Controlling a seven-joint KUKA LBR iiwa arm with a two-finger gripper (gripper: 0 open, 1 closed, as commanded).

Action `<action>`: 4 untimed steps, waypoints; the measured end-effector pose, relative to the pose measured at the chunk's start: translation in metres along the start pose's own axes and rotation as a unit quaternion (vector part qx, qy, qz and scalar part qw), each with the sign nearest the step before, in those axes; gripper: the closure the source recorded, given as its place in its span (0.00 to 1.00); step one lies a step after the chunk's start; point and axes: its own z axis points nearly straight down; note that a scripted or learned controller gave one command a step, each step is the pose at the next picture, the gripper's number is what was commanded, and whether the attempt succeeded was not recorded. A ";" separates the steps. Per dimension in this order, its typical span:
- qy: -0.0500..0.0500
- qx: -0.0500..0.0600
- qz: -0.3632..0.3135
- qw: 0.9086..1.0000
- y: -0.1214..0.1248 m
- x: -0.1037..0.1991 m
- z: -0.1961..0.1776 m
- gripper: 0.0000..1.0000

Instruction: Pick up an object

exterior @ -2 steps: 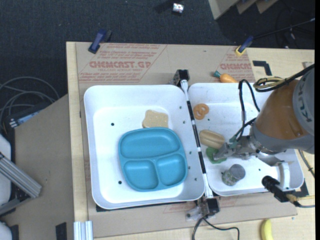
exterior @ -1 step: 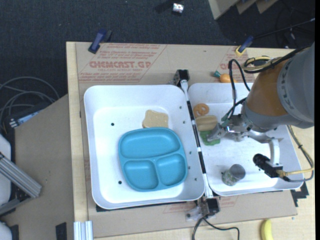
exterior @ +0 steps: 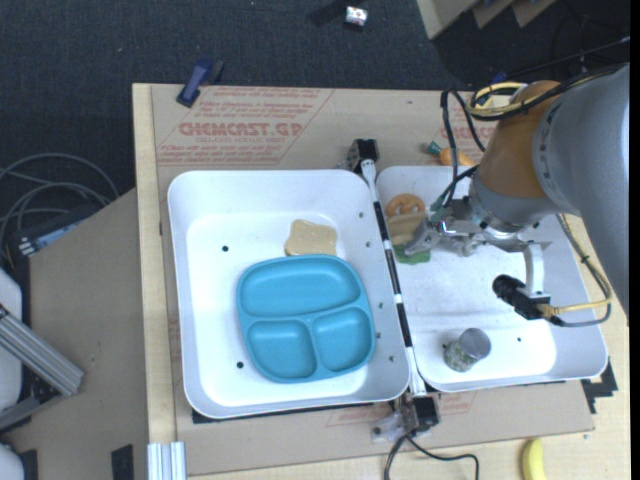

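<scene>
In the right-hand bin, close against its left wall, the tool sits low at the end of the grey arm, which comes in from the right with its orange band above the wrist. The fingers are lost among the wrist hardware and the things beneath, so I cannot tell whether they are spread or clenched, nor whether anything sits between them.

Just beside the tool, along the wall the two bins share, lie a round tan object, a brownish piece below it, and a small green object at the tool's lower edge; whether the tool touches any of them I cannot tell. A grey crumpled object rests near the front rim, well apart from the tool, with bare white floor between them.

The left bin carries a blue divided tray over most of its floor, leaving a strip of room along the left and back walls. A tan slice-shaped piece touches the tray's back edge.

Both bins sit on the bench, whose back strip bears red lettering.
</scene>
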 end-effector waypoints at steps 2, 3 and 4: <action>0.000 0.011 0.000 1.000 0.065 -0.002 0.002 0.00; 0.000 0.003 0.000 1.000 0.060 0.002 0.001 0.00; 0.000 0.004 0.000 1.000 0.060 0.002 -0.010 1.00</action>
